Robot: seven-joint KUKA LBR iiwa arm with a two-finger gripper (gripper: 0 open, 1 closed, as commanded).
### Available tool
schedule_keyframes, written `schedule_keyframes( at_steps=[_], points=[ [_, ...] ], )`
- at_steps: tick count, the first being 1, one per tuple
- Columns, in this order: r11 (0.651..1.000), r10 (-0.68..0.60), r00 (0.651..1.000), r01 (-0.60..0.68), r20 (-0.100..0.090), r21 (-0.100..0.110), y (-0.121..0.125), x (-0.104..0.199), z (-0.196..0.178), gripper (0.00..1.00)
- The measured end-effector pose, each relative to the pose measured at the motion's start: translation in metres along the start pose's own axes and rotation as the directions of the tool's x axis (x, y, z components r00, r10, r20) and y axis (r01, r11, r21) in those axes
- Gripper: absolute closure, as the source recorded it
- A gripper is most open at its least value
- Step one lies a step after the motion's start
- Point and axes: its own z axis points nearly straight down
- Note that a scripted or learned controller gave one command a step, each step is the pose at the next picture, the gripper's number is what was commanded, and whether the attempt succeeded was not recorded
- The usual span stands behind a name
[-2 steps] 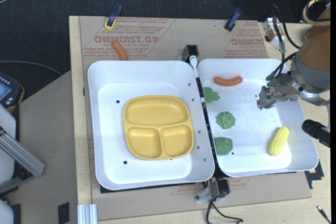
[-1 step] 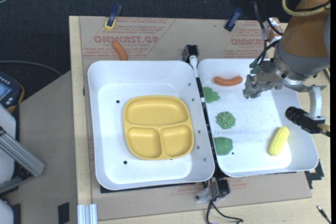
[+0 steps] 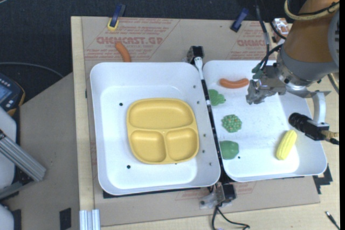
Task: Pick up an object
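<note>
Gripper (image 3: 255, 95) is hanging over the right bin (image 3: 307, 167) just below the sausage (image 3: 233, 83); whether it is apart or together, I cannot tell.

We note a table (image 3: 161, 35) topped with brown printed board. Two shallow white bins sit directly on it, side by side and touching: the left bin (image 3: 108, 116) and the right bin (image 3: 307, 161). An orange sausage (image 3: 123, 51) lies on the board behind the left bin.
</note>
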Motion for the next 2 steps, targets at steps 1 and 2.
schedule_keyframes(
  at_steps=[1,2],
  points=[
    [1.000,0.000,1.000,0.000,0.002,-0.002,0.0074,-0.0005,0.0063,1.00],
    [1.000,0.002,1.000,-0.002,0.000,0.000,0.0022,-0.0067,0.0141,1.00]
  ],
)
